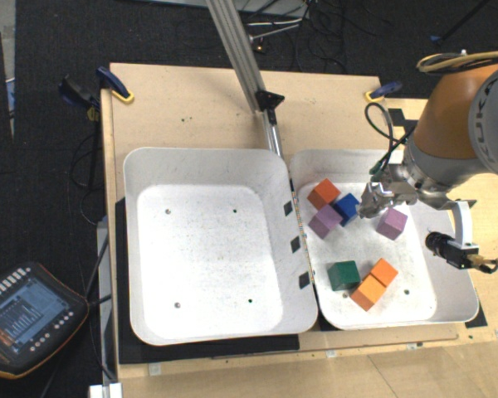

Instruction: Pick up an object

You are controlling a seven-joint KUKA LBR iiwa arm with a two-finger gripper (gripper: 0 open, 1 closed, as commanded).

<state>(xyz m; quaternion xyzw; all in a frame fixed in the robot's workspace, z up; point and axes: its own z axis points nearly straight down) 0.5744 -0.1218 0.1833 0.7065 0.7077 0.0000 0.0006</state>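
Observation:
The right bin [448, 309] holds several small blocks. An orange block [322, 193], a blue block [346, 208] and a purple block [324, 220] cluster at its upper left. Another purple block [392, 223] lies just right of them. A green block [344, 274] and two orange blocks [376, 282] sit near the front. My gripper [372, 203] hangs low between the blue block and the right-hand purple block, close to both. Its fingertips are too small and dark to read.
The left bin [141, 222] lies beside the right one, with black clips along the shared rim [297, 243]. A slanted metal pole [236, 44] crosses the bench's back. A teach pendant [21, 317] lies off the bench at lower left.

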